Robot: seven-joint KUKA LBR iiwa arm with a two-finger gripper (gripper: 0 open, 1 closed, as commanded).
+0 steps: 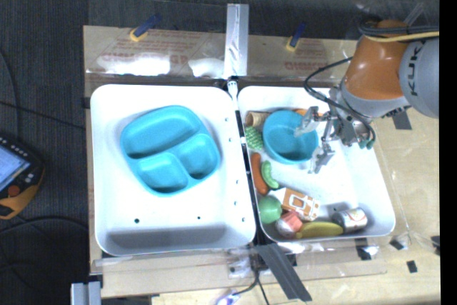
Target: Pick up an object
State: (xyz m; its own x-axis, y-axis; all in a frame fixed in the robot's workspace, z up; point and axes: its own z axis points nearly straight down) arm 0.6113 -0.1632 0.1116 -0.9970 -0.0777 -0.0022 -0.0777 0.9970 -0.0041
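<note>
My gripper [319, 141] hangs over the right bin [371, 175], at the right rim of a blue bowl [287, 137]. One finger [308, 123] reaches over the bowl's edge and the other finger [321, 156] points down just outside it, so the gripper stands open with nothing between them. Along the bin's left and front lie an orange carrot [258, 173], a green piece [268, 173], a green ball [269, 209], a small orange-and-white box [300, 204], a yellow banana [319, 229] and a silver can [350, 218].
The left bin [107, 225] holds a blue divided tray [170, 147]. A metal divider [236, 39] stands behind the bins' shared wall. The arm's orange band [378, 68] is at the upper right. A handheld device [16, 175] lies off the bench at far left.
</note>
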